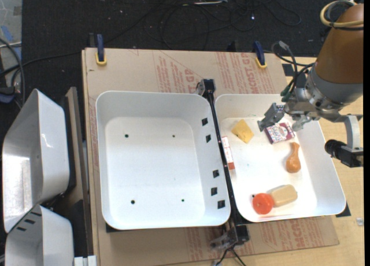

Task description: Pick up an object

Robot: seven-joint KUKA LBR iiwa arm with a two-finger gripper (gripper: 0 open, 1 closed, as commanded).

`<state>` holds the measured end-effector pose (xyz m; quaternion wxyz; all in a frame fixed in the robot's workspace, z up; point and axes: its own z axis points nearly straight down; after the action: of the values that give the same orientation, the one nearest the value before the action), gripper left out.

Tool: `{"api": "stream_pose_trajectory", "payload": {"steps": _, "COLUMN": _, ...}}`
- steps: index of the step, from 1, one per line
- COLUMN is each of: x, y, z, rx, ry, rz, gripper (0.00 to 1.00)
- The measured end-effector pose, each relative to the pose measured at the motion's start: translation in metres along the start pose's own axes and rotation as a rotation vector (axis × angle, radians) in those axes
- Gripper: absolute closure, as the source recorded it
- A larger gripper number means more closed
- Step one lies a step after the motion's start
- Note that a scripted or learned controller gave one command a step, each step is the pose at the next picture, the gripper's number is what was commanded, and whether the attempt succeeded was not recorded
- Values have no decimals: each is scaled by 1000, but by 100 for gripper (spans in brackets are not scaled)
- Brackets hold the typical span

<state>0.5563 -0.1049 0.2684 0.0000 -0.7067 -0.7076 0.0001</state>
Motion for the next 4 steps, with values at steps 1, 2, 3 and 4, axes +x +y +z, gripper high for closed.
{"api": "stream_pose_trajectory", "payload": {"steps": 1, "x": -44, "y": 1, "z": 129, "rx": 11, "ry": 1, "rz": 6, "gripper": 0}}
{"api": "stream_pose_trajectory", "payload": {"steps": 2, "x": -30, "y": 49, "z": 179, "rx": -1, "ry": 0, "rz": -4, "gripper": 0}}
{"api": "stream_pose_trajectory", "payload": {"steps": 3, "x": -4, "y": 88, "z": 175, "rx": -5, "ry": 0, "rz": -4, "gripper": 0}}
{"api": "stream_pose_trajectory", "payload": {"steps": 4, "x": 13, "y": 76, "z": 176, "rx": 1, "ry": 0, "rz": -3, "gripper": 0}}
